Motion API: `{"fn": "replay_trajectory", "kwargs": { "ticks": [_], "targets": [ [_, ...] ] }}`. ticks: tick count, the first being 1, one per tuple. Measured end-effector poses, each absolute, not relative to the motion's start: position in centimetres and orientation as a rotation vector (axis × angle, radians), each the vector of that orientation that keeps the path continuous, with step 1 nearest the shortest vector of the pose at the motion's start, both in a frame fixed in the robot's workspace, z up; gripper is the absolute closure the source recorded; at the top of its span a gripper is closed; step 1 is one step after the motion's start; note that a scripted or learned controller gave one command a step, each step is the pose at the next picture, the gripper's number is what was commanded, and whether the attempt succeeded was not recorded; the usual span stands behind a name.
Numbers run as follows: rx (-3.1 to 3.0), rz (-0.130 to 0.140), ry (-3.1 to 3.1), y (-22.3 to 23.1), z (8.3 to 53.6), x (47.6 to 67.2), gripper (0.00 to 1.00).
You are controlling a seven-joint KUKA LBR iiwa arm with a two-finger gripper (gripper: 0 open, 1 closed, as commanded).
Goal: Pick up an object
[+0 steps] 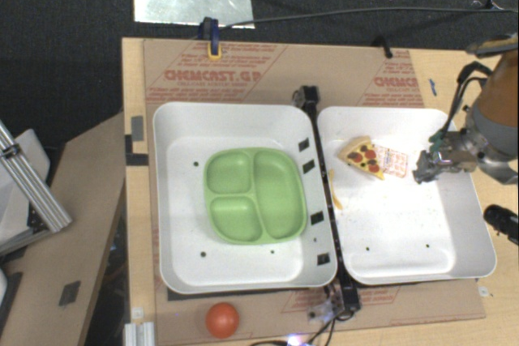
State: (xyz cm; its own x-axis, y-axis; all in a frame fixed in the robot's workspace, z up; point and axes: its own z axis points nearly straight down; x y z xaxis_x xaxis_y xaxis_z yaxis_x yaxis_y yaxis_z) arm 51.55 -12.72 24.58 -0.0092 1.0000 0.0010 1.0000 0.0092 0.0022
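The pizza slice (362,155) lies far-left in the right bin (405,255), beside a red-printed wrapper (392,162). The gripper (427,167) hovers just right; its state I cannot tell. The near floor is open.

"CHEMCAST GP" on brown board (212,77)

Counter (138,198): tan surface, covered by a brown board (276,69) printed with red lettering. Two white bins sit on the board side by side, edges touching along a black central join. Left bin (174,255), right bin (466,255). A blue-and-yellow clamp (211,37) grips the board's far edge; a small black clip (383,47) sits further right on that edge. An orange ball (222,319) rests on the board's near edge, just in front of the left bin.
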Motion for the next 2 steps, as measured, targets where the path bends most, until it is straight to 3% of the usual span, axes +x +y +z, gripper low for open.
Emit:
{"fn": "replay_trajectory", "kwargs": {
  "ticks": [2],
  "targets": [
    [2.209,0.005,2.232,-1.7,25.2,55.2,1.0]
  ]
}}
